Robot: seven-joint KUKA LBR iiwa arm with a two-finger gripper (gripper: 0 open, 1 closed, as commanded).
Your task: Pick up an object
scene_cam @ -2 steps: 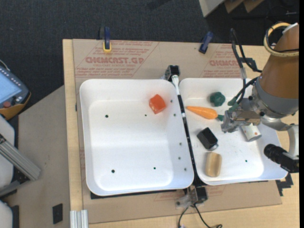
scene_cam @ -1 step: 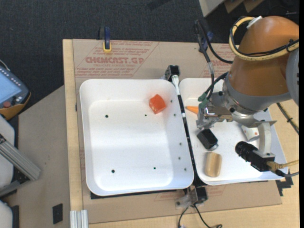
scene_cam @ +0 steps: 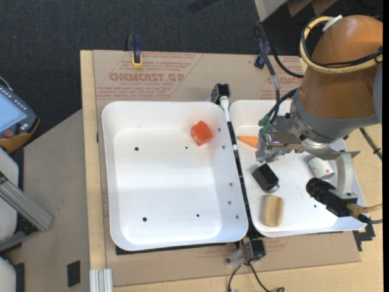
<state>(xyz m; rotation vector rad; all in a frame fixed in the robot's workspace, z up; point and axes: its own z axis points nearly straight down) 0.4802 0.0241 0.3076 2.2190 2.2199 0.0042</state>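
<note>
My gripper hangs low over the left part of the right bin, under the grey and orange arm. A small black block lies in the bin just below the gripper, tilted. An orange wedge lies just left of the gripper by the bin's left wall. A tan cylinder rests near the front of the right bin. An orange-red cube sits at the back of the left bin. Nothing shows between the gripper and the bin floor that I can tell as held.
A small white object with a red mark lies in the right bin, to the right of the gripper and partly under the arm. The two bins share a dark dividing rim. The bins sit on a cardboard sheet.
</note>
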